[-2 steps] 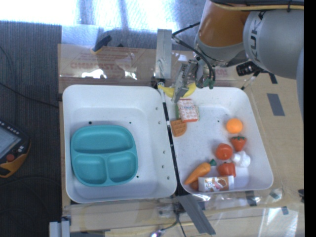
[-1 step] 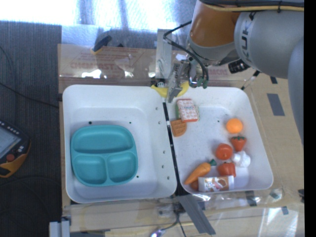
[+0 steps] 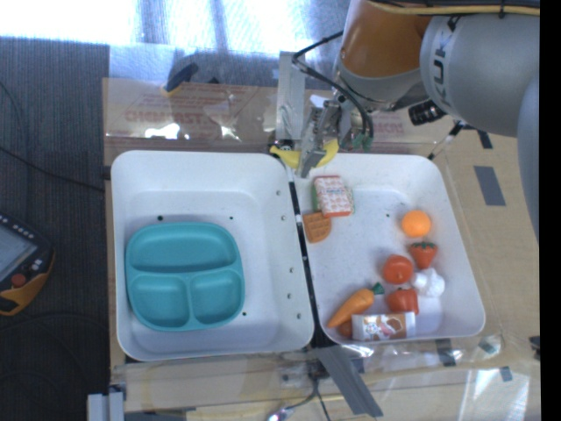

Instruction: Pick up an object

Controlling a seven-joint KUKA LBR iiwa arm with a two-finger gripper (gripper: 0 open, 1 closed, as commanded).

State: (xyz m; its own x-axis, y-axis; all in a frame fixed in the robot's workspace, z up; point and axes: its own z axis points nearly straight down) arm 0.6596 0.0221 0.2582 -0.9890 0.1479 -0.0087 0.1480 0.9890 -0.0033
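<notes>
Risk was a slip: end effector (image 3: 312, 152) sat at right bin's (image 3: 456, 235) top-left corner w/ yellow banana (image 3: 326, 153) apparently btwn fingers; grip looked marginal, openness couldn't be judged.

the left bin (image 3: 123, 178) holds a divided plate (image 3: 184, 274) at its lower left. the right bin (image 3: 456, 200) holds a carton (image 3: 333, 196) at upper left, a carrot (image 3: 351, 306) and bottle (image 3: 383, 325) at the bottom.
</notes>
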